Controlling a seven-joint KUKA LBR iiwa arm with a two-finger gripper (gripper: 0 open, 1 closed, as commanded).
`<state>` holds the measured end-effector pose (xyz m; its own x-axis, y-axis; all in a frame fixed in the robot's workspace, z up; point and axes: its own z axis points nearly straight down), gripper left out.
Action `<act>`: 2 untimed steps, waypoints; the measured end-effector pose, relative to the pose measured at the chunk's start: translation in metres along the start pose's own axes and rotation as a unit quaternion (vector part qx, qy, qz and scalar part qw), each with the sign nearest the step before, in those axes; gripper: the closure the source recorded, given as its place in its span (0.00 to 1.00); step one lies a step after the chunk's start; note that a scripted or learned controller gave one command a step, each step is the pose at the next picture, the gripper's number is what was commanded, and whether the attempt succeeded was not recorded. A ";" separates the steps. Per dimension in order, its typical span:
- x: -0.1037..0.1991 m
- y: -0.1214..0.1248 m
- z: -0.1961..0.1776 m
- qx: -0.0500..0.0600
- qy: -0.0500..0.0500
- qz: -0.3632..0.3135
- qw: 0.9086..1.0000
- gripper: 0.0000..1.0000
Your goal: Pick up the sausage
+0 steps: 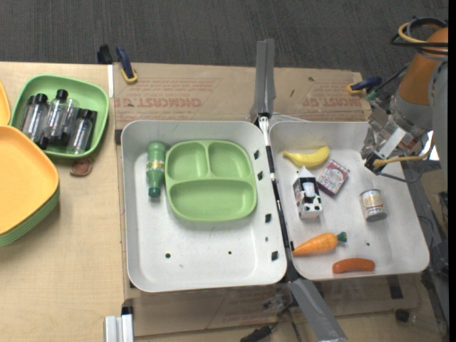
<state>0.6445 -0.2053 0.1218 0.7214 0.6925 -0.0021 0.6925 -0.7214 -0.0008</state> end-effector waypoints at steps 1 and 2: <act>-0.026 -0.029 -0.010 0.001 0.000 -0.095 0.995 1.00; 0.012 0.007 -0.004 0.000 0.000 -0.026 1.000 1.00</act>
<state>0.6583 -0.2020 0.1258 0.6843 0.7292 -0.0024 0.7292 -0.6843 -0.0013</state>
